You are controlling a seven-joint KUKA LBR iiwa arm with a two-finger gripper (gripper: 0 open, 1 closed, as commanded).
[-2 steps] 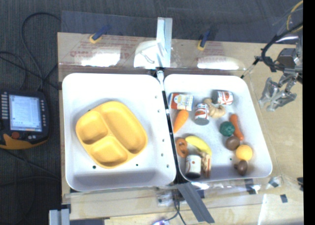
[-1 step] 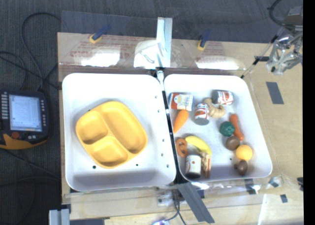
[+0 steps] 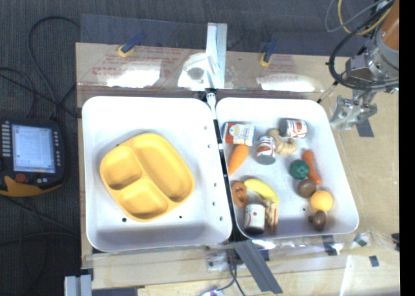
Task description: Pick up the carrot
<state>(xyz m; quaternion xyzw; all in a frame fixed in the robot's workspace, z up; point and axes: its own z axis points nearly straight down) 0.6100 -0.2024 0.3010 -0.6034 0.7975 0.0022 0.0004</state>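
Hanging over the bare bench (image 3: 376, 178) just outside the upper right corner of the right bin (image 3: 337, 159), the hand (image 3: 352, 114) has nothing between its fingers; from this angle I cannot tell how far apart they stand. Nearest to it inside the bin, down and to its left, a red-and-white can (image 3: 294, 127) lies on its side. Further left lie a second small can (image 3: 265, 149) and a white carton (image 3: 239, 133). The carrot (image 3: 238, 158) rests well apart from the hand, against the bin's left wall just below the carton, tip pointing down. A thinner orange carrot-like piece (image 3: 312, 165) lies below the hand, beside a dark green round item (image 3: 299, 170). A banana (image 3: 260, 189) lies lower, toward the bin's middle. Farthest left, the other bin (image 3: 97, 113) bears a yellow divided tray (image 3: 146, 176).
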